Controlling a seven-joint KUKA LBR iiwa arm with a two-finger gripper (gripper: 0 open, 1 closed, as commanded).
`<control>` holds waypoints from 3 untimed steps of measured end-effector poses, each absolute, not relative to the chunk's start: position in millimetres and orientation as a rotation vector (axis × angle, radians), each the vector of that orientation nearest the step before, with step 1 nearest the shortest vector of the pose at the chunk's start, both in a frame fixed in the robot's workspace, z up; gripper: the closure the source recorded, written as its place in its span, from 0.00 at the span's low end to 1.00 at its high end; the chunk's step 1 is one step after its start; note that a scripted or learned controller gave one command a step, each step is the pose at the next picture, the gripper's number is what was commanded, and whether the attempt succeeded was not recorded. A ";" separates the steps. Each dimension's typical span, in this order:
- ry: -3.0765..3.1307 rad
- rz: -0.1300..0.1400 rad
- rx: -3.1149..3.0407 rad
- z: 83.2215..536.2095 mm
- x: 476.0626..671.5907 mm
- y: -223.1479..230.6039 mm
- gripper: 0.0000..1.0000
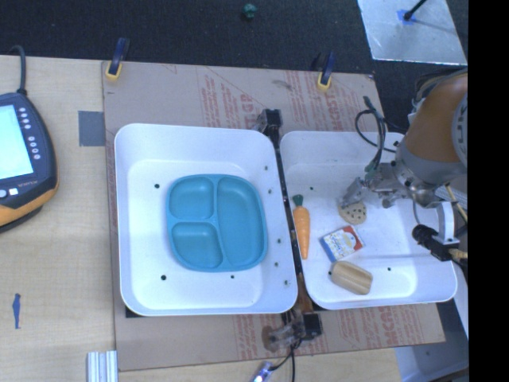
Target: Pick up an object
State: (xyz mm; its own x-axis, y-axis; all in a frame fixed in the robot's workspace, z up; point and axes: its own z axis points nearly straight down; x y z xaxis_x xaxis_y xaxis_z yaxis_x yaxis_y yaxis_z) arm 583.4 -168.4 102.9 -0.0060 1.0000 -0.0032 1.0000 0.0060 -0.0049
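Brown board covers the bench [199, 94], with two shallow white bins side by side on it. One blue divided plate [216, 221] lies in the middle of the left bin [135, 213], with bare white floor all round it out to the walls. The right bin [413, 289] holds four small things: one carrot [301, 228] lying along its left wall, one tan dotted piece [352, 212] near the middle, one small blue and white packet [342, 243] just beside and below that, and one tan wooden block [351, 278] near the front edge. The bin's back half and right front part lie open. The grey arm [433, 134] comes in over the right wall, and the gripper [355, 196] sits just above the dotted piece, its fingers apart and gripping nothing that can be made out.
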 end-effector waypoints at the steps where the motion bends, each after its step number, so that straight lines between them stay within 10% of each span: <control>1: -2.229 0.005 -2.214 92.6 587.8 -113.4 0.00; 2: -2.224 0.002 -2.216 92.0 619.0 -113.6 0.00; 3: -2.225 0.006 -2.215 91.7 590.5 -112.1 0.00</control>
State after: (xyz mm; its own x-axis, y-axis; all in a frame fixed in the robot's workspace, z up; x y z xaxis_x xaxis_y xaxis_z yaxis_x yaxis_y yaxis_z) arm 590.5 -112.1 91.7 -0.0046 1.0000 -0.0015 1.0000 0.0046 -0.0041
